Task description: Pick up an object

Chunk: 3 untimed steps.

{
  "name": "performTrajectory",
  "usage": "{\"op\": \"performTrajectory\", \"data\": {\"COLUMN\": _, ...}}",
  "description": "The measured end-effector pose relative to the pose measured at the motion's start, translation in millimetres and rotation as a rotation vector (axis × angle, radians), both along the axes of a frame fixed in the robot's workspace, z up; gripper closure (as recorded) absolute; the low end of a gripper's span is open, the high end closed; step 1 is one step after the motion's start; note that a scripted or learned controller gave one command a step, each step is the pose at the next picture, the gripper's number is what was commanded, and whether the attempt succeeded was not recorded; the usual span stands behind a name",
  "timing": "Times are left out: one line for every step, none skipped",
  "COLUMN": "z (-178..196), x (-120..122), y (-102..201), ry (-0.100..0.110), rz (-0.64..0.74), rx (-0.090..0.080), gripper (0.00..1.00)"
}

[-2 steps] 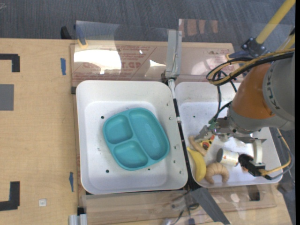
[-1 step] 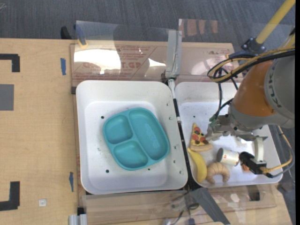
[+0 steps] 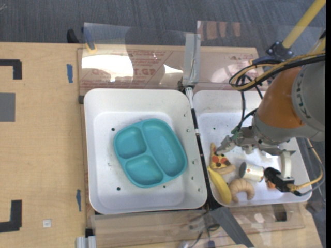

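Pincer (image 3: 226, 144) hung low over right bin (image 3: 220, 110), near its left wall, above pizza toy (image 3: 221, 162); grip state impossible to tell. Banana (image 3: 221, 186), croissant (image 3: 242, 188) along front edge.

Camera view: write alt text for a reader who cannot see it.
A grey and orange arm reaches into the right bin above a banana, croissant and other small items. The left bin holds a teal divided plate.
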State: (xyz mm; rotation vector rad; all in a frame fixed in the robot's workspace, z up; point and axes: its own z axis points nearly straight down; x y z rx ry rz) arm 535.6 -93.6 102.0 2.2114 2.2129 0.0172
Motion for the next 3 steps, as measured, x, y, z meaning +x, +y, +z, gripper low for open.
{"op": "performTrajectory", "data": {"z": -7.9, "x": -52.3, "y": -29.0, "ry": 0.004, "rz": -0.001, "rx": 0.001, "gripper": 0.0}}
{"op": "performTrajectory", "data": {"z": -10.6, "x": 16.1, "y": -2.3, "ry": 0.001, "rz": 0.002, "rx": -0.001, "gripper": 0.0}}
{"op": "performTrajectory", "data": {"z": 1.0, "x": 17.8, "y": -0.5, "ry": -0.005, "rz": 0.005, "rx": 0.002, "gripper": 1.0}}
